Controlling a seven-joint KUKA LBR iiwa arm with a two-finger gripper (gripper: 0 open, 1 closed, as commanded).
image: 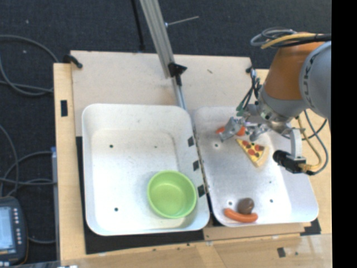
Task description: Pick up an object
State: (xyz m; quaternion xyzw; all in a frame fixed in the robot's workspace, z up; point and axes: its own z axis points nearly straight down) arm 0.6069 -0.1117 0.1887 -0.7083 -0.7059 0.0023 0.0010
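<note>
Arm (301, 77): grey curved casing with a broad orange band above the wrist. Yellow and black cables loop over its top and trail along its side. Gripper (241, 128): small metallic assembly with orange-red tips.

We see the pincer (241, 129) too small to judge its fingers, the arm (295, 71) cut at the right, and the counter (139, 60) cropped below.

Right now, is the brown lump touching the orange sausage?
Touching. In the camera view the brown lump sits right against the orange sausage, with no white bin floor between them.
</note>
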